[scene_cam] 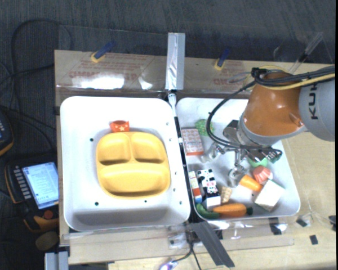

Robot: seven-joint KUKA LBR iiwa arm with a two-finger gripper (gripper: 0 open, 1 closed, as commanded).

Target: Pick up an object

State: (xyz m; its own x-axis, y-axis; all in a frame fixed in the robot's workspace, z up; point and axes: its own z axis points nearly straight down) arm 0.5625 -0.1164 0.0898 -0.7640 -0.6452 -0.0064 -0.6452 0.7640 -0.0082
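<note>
A: What is seen from the overhead camera, taking the yellow tray [133, 165] as the landmark?

B: The yellow tray is seen lying in the left bin [79, 117], with a small red block [119, 126] touching its far edge. To the right of the tray, past the wall between the bins, the right bin [290, 198] is crowded with small things: a carrot [231, 210] at the near edge, a white block [268, 195] further right, a black and white toy [208, 183] nearer the tray, and a flat card [192, 141] beyond it.

A: And the arm?

B: The arm [273, 111] is lowered over the right bin, well to the right of the tray. The gripper [239, 163] is held just above the pile, its metal fingers [236, 172] spread a little apart, and nothing is seen between them.

A: So how far is the task judged to be?

B: It is judged to be at the reaching stage. No object is lifted yet; everything lies in the bins. An orange piece [250, 182] and a red piece [262, 174] lie just beside the fingertips and are the likeliest to be taken. Closing and lifting are left to be done.
</note>
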